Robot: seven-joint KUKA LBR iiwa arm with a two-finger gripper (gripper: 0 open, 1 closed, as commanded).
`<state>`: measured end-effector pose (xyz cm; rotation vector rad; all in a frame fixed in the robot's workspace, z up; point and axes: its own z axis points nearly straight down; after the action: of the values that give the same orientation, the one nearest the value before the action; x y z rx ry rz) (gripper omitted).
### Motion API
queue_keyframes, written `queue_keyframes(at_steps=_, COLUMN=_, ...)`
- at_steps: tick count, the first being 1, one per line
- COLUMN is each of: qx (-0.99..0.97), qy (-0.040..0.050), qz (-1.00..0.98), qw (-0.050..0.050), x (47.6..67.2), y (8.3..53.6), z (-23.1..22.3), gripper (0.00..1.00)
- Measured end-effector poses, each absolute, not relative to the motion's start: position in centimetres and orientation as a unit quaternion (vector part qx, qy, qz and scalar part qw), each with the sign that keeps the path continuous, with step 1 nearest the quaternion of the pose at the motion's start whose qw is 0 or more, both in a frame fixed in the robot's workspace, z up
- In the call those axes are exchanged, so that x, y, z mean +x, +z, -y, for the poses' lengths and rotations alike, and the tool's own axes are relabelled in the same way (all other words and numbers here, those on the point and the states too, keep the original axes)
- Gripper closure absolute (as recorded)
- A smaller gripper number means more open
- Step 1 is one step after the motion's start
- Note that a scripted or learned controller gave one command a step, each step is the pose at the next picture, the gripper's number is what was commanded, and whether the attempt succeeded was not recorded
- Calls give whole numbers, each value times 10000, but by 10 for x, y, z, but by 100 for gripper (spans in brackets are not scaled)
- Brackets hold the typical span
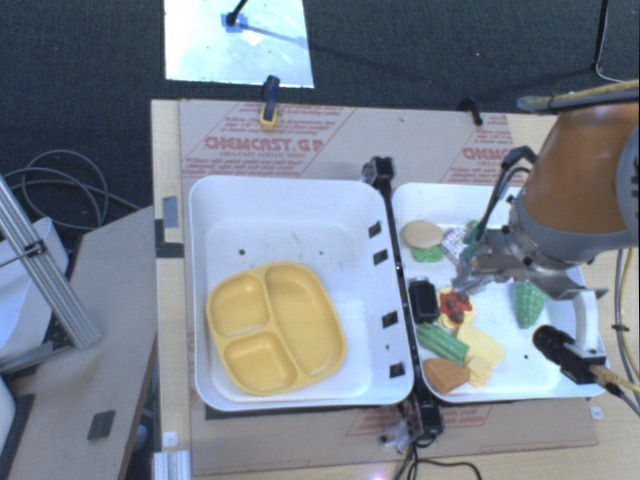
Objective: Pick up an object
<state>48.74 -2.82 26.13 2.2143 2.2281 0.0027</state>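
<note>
The red toy (455, 305) lies in the right bin (500, 388), crowded by the green piece (441, 342) and yellow slice (484, 349). The pincer (466, 274) hovers above; whether it's spread I cannot tell, and neighbours may jam a grasp.

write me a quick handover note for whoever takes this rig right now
Gripper: low in the right bin, over the pile of toy food; whether its fingers are open or shut can't be made out, and nothing is seen held.
Things: right bin holds a tan round piece, a red piece just below the gripper, a green long piece, a yellow slice and a green cone. Left bin holds a yellow divided tray.
Done: arm is down at the pile.
Left: grasp one object and lift it.
</note>
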Motion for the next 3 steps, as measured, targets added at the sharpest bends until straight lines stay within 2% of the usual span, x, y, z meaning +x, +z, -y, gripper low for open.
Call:
queue_keyframes(at_steps=1, qx=7052, qy=44, qz=-7090, qw=46, x=488, y=361, z=31, gripper=100)
queue_keyframes(at_steps=2, qx=7064, qy=-49, qz=-7078, qw=-58, x=484, y=176, z=9, gripper=100)
queue_keyframes(at_steps=3, qx=7029, qy=35, qz=-7113, qw=11, x=488, y=234, z=-57, gripper=100)
